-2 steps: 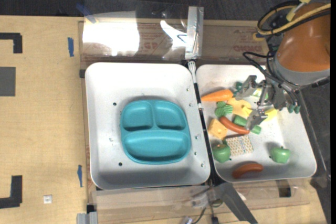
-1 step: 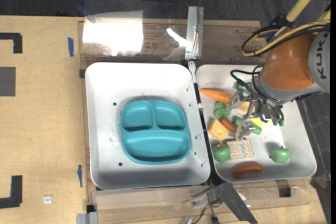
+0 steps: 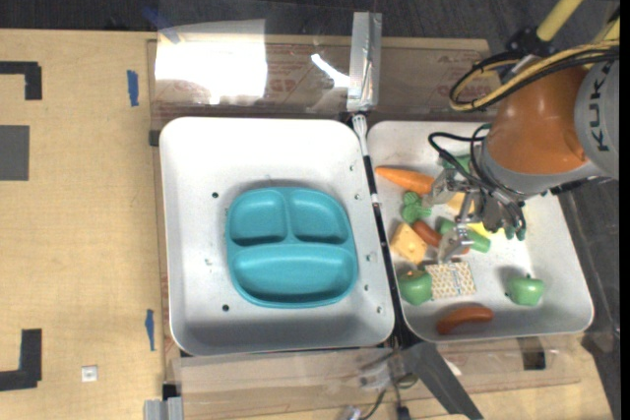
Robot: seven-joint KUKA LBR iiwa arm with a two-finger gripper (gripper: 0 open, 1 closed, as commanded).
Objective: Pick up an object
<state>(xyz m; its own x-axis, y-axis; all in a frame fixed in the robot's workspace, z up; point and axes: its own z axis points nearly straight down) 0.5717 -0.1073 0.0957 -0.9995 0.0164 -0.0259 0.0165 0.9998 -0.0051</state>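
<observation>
We see the grey arm with its orange band (image 3: 536, 128) reaching in over the right-hand shallow white bin (image 3: 576, 295), and its end effector (image 3: 461, 229) hangs low among the toy food heaped toward that bin's left wall. We cannot tell how the end effector is set, and nothing shows plainly gripped by it, so we judge the pick not yet made.

Taking the end effector as our landmark: a long orange plastic carrot (image 3: 405, 178) lies up and to the left of it, a small yellow wedge-shaped block (image 3: 408, 242) sits just left of it, and a small red-orange piece (image 3: 426, 233) lies between that wedge and the end effector. A round green fruit (image 3: 415, 287) rests below and left, a pale checked wafer-like square (image 3: 453, 282) lies directly below, and a reddish-brown sausage-shaped piece (image 3: 464, 315) lies beyond that, near the bin's front rim. A second green fruit with a stalk (image 3: 527, 289) sits apart, down and to the right.

We take it the end effector is placed there because the pieces crowd together, offering several candidates; the crowding also risks a nudge or a slipped grasp.

The left-hand shallow white bin (image 3: 187, 152), well left of the end effector, carries a teal plastic divided plate (image 3: 290, 244), lying flat. Both bins rest on the bench (image 3: 69, 241).
</observation>
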